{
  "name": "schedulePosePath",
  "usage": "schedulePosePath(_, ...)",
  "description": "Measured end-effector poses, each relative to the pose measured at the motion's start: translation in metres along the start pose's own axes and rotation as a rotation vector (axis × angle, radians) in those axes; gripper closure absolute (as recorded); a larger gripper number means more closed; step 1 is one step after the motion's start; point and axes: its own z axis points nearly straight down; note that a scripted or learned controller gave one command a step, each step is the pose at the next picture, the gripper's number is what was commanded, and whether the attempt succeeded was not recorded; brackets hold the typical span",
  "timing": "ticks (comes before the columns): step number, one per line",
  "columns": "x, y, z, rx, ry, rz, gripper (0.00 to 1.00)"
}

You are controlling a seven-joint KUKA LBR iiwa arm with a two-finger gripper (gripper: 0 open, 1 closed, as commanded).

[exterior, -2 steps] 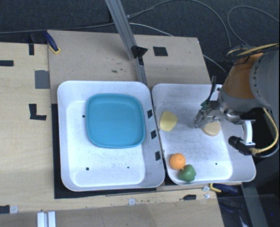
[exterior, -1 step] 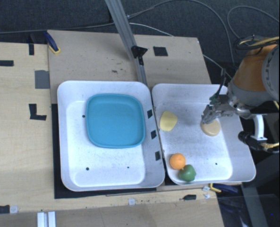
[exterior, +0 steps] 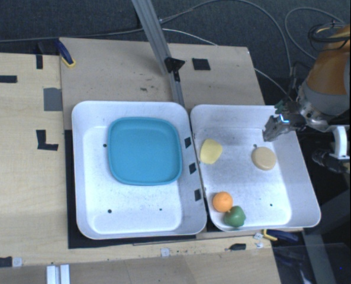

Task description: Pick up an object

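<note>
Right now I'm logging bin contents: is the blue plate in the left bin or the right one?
In the left bin. The blue plate lies flat inside its white walls, apart from the items in the right bin.

Light wood bench (exterior: 122, 76) across left and centre of frame, patched with black tape marks. Two white bins directly on it, side by side, touching at centre: left bin (exterior: 92, 218), right bin (exterior: 293, 206). Yellow-and-blue clamp (exterior: 65, 53) at upper left. Grey metal bar (exterior: 157, 34) slanting down from top centre.
</note>
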Motion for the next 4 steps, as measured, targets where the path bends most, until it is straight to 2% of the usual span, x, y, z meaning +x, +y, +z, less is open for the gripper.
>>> schedulePosePath(1, 0.0, 0.0, -0.006, 0.005, 0.001, 0.0, 1.0)
schedulePosePath(4, 0.176, 0.02, 0.0, 0.006, 0.002, -0.004, 1.0)
